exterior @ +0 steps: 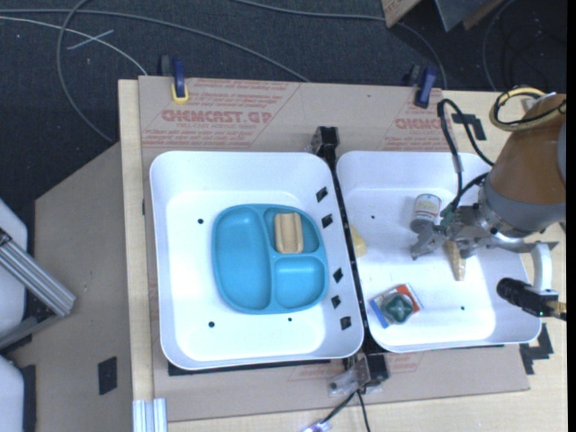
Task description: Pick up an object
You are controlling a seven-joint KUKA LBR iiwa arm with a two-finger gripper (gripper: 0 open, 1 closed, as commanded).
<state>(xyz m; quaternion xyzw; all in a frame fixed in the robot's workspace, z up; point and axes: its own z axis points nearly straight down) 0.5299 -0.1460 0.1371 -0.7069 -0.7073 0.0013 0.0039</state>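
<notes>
Where the pale wooden tabletop (225, 106) meets dark carpet (72, 79) strewn with cables, two clamps grip its far edge. The left bin (171, 241) carries a blue divided plate (268, 259) with a tan block (288, 231) in its far compartment. In the right bin (387, 183), the hand (439, 238) sits by a small jar (427, 211); whether it is open or closed I cannot tell. A green packet (395, 304) lies near that bin's near edge.

Blue tray (245, 264) in left bin (171, 241), claw (438, 238) over right bin (387, 183)
</notes>
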